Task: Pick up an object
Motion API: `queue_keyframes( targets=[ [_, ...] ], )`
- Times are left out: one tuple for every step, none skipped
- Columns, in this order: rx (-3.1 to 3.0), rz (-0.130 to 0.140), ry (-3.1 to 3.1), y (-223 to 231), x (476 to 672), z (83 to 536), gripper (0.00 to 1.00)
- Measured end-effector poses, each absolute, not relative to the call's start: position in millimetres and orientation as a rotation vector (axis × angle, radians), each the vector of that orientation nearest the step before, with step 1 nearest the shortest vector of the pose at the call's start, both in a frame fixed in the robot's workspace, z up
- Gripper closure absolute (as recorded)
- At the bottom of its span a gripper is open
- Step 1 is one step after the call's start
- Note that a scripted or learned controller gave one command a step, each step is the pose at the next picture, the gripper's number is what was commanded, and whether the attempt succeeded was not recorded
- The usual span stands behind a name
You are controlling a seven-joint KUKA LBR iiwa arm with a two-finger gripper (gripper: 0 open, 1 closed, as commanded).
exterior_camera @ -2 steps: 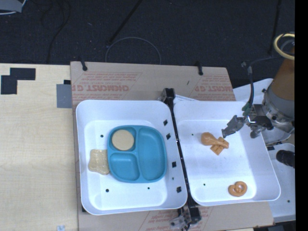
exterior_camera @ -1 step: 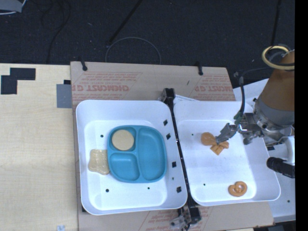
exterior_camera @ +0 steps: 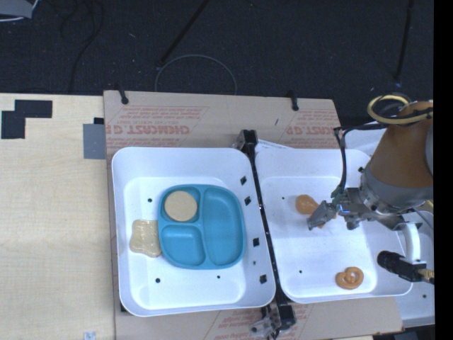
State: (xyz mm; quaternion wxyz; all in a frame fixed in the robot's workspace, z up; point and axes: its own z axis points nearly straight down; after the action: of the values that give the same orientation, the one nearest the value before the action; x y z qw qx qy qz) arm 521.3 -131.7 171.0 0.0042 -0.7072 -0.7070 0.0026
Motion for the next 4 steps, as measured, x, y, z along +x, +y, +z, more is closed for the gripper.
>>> queue_keyframes(
  targets=[
    [-2.216, 0.006, -2.216, -126, 511.6, 121, 0.00],
    [-2.224, 0.004, -2.211, -128, 512.4, 134, 1.00],
    [-2.222, -0.003, -2.224, -128, 519.0, 195, 1.00],
    [-2.221, -0.001, -2.222, -129, 519.6, 223, 1.00]
  ],
)
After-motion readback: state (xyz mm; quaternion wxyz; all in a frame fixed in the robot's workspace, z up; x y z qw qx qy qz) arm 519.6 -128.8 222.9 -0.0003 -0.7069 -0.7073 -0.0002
